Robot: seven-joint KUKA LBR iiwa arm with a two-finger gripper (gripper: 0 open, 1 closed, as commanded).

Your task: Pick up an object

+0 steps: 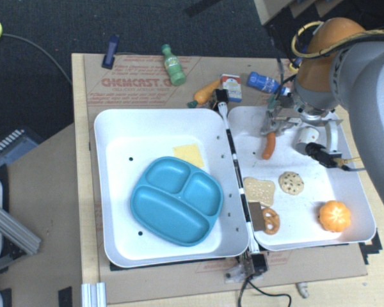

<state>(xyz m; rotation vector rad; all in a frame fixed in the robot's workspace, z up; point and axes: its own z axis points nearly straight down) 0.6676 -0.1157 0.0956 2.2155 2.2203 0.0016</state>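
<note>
Two white bins side by side on the desk, viewed from above at a slant.

Camera view: the left bin [109, 171] is seen to hold a blue divided plate [176, 200] and a yellow cheese slice [189, 153]. The right bin [358, 197] is seen to hold a hot dog [269, 146], a cookie [291, 183], a bread slice [259, 189], a pretzel [269, 220] and an orange [335, 216]. The gripper [273, 121] is placed at the far end of the right bin, just above the hot dog; whether its fingers are spread or pressed together cannot be told. A green bottle [173, 65] is seen lying on the desk [83, 171] beyond the bins.
</note>
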